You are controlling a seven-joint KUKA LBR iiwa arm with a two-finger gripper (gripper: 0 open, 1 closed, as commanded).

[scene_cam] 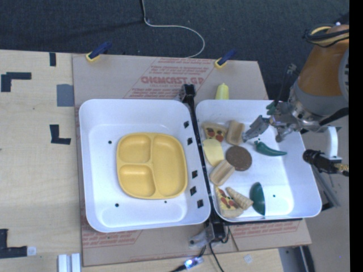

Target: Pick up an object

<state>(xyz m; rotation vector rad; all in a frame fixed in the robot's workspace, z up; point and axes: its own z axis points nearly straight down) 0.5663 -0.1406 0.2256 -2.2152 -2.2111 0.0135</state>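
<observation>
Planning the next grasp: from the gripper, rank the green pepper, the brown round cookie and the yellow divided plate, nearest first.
From the gripper:
1. Green pepper, just below it, right bin.
2. Brown round cookie, mid right bin.
3. Yellow divided plate, left bin, farthest.

Dark grey-blue carpet [68,13] runs across the top, w/ a thin white cable [180,28] looping over it. Below sits a light wood bench [34,169] marked w/ black tape shapes [57,135] and a grey patch [65,94], plus a brown cardboard sheet [164,78] w/ red print, held at its far edge by two blue-and-yellow clamps [98,51]. Light is even, soft, no hard shadows; the cardboard's front edge shows near bottom centre.
</observation>
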